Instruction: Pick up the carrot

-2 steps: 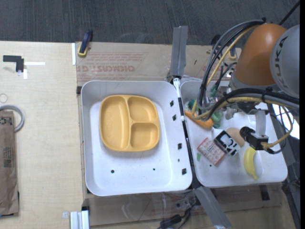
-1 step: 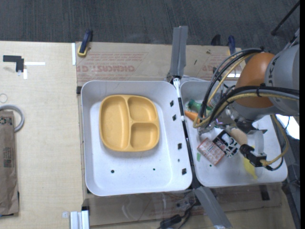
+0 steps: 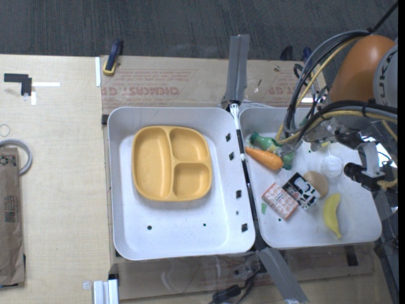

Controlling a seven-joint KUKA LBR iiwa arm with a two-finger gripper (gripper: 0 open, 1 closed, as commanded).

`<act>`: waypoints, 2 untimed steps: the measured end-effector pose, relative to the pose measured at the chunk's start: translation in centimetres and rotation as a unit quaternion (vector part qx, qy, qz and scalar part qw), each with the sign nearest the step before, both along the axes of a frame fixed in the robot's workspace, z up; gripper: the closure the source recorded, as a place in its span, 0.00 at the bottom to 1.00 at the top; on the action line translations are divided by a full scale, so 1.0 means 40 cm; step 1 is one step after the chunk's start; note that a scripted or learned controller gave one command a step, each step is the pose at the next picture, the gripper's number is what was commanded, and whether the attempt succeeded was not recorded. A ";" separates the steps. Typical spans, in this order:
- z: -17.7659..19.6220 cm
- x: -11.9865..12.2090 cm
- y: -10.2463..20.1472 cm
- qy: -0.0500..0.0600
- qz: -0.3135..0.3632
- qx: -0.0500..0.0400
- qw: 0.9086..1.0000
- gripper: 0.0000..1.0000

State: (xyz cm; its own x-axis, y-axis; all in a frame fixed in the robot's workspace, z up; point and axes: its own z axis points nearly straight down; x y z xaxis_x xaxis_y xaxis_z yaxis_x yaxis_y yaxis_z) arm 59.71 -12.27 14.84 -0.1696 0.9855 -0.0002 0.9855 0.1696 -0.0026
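Observation:
The carrot (image 3: 264,158) is orange and lies in the right bin (image 3: 354,233) near its left wall, narrow end pointing left. A green piece (image 3: 266,142) lies just behind it and touches it. My gripper (image 3: 319,143) hangs over the back of the right bin, to the right of the carrot and apart from it, partly wrapped in cables. Nothing shows between the gripper and the carrot.
The left bin (image 3: 126,233) holds a yellow divided plate (image 3: 171,163). Beside the carrot, the right bin holds a pink box (image 3: 279,201), a black-and-white object (image 3: 302,190), a tan round object (image 3: 317,183), a white object (image 3: 330,166) and a yellow banana (image 3: 333,215).

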 end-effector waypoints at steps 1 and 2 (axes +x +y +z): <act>-0.147 -0.019 0.056 0.000 0.122 0.000 0.993 0.00; -0.128 -0.018 0.049 0.001 0.119 0.000 0.993 1.00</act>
